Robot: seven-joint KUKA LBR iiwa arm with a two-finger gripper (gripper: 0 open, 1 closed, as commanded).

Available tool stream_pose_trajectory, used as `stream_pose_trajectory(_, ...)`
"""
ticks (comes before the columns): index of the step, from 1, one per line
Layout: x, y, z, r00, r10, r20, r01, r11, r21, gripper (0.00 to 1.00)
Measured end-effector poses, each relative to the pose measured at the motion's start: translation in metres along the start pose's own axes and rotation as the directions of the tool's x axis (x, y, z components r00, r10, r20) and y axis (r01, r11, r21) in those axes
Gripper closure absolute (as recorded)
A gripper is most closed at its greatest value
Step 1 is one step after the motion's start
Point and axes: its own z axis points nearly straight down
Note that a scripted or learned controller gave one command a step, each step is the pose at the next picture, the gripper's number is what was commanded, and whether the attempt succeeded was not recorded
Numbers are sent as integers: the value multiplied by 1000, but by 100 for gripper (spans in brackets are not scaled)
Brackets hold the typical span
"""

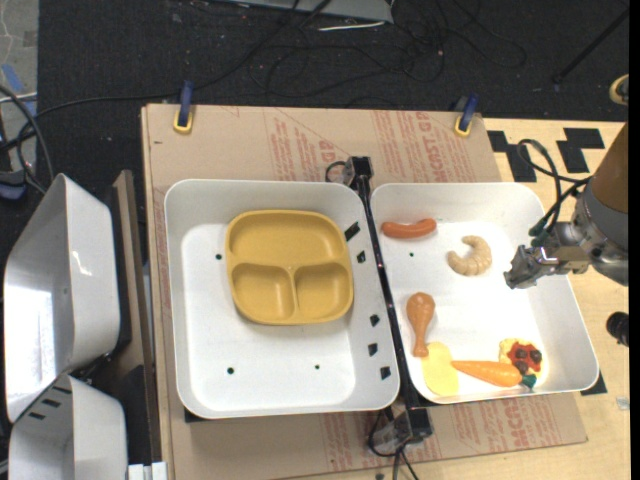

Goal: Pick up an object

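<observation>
My tool (pixel 522 271) hovers at the right bin's (pixel 500 196) three o'clock edge; whether it is spread or pressed together I cannot tell. The croissant (pixel 471 256), just toward nine o'clock, looks light, rigid and smooth, best pinched across its thick middle

One fixed camera, high above the bench, looking down at a slant — both shallow white plastic bins (pixel 200 298) fully in frame, grey arm (pixel 605 218) entering from the right.
</observation>
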Motion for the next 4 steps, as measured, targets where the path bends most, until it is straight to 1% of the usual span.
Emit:
stream_pose_trajectory(1, 64, 3, 1, 1000, -5, -5, 5, 1000, 7, 100)
stream_pose_trajectory(2, 118, -6, 9, 1000, -4, -5, 4, 1000, 9, 100)
stream_pose_trajectory(3, 181, -1, 9, 1000, -6, -5, 6, 1000, 9, 100)
stream_pose_trajectory(4, 234, 0, 4, 1000, -5, -4, 5, 1000, 8, 100)
